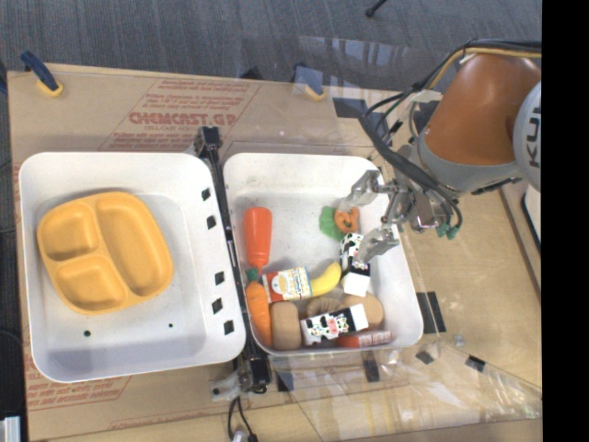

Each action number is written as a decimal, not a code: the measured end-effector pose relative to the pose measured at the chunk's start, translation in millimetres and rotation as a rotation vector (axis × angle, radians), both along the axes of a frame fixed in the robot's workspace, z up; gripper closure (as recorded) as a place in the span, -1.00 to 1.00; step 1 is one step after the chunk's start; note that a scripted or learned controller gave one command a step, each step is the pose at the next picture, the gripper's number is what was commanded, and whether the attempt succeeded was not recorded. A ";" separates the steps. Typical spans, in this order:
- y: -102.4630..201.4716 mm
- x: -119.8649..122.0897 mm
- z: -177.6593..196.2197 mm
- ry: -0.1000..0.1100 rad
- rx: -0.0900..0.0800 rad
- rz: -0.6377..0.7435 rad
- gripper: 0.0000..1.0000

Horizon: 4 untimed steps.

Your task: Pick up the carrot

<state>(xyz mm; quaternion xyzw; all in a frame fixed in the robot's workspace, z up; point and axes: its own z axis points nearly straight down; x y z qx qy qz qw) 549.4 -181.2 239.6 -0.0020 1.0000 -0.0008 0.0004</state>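
An orange tapered carrot-like piece (258,236) lies along the left wall of the right bin (304,166). Below it, a second orange piece (259,309) with a small green stub sits against the same wall; I cannot tell which of the two is the carrot. My gripper (371,217) hangs over the right side of that bin, open, with nothing between its fingers (364,191). It is well to the right of both orange pieces, just beside a small green and orange toy (340,220).
The right bin's front holds a banana (325,278), a small carton (291,284), a brown bread-like piece (285,325) and a cow-patterned bottle (331,325). The left bin (55,168) bears a yellow divided tray (103,250). A black divider (216,212) separates the bins.
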 end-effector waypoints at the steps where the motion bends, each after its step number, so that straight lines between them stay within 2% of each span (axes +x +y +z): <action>1: 38.2 -31.7 -147.5 -0.002 0.002 -0.212 -1.00; 2: 0.4 46.9 -146.2 -0.003 0.002 -0.543 -1.00; 3: -25.7 72.8 -145.5 -0.003 0.003 -0.575 -1.00; 4: -28.2 58.0 -84.7 -0.007 0.000 -0.247 -1.00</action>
